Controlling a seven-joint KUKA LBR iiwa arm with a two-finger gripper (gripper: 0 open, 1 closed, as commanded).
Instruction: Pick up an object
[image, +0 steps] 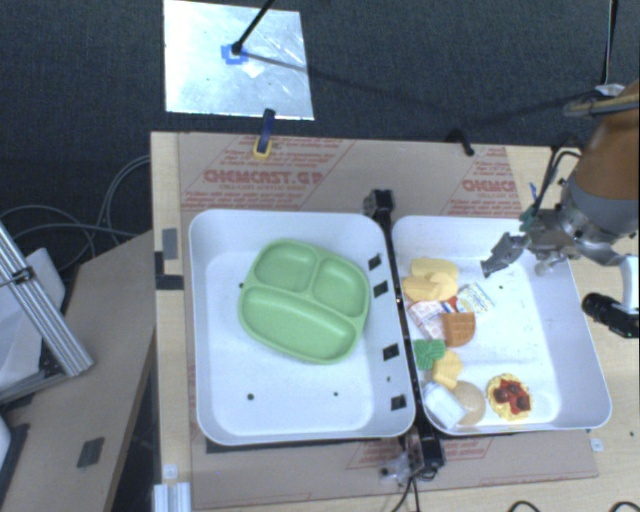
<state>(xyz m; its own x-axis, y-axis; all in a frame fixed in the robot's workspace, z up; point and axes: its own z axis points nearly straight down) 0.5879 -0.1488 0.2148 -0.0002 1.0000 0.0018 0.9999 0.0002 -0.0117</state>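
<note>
Over on the right side of the worktop (330, 165), the grey arm with its orange band (612, 160) reaches in above the right-hand shallow white bin (560, 330). Its gripper (500, 258) hangs over the upper part of that bin, with a dark finger (497, 257) pointing down and to the left towards the toy food; from where I stand I cannot tell whether the fingers are apart or together, and nothing shows between them. The things to pick are bunched along the left wall of this bin: a pale yellow lumpy plastic piece (431, 279) at the top, just left of and below the gripper, then a small red and white printed packet (432, 318) with an orange-brown wedge (459, 327) touching it. Below those sit a small green leafy piece (429, 352), a yellow cube-like block (449, 369), a pale cream rounded piece (466, 402) and, beside it, a round yellow disc with a red topping (510, 395) near the front wall. Next door, the left-hand white bin (215, 330) carries a light green three-compartment plastic plate (303, 300), lying flat.
</note>
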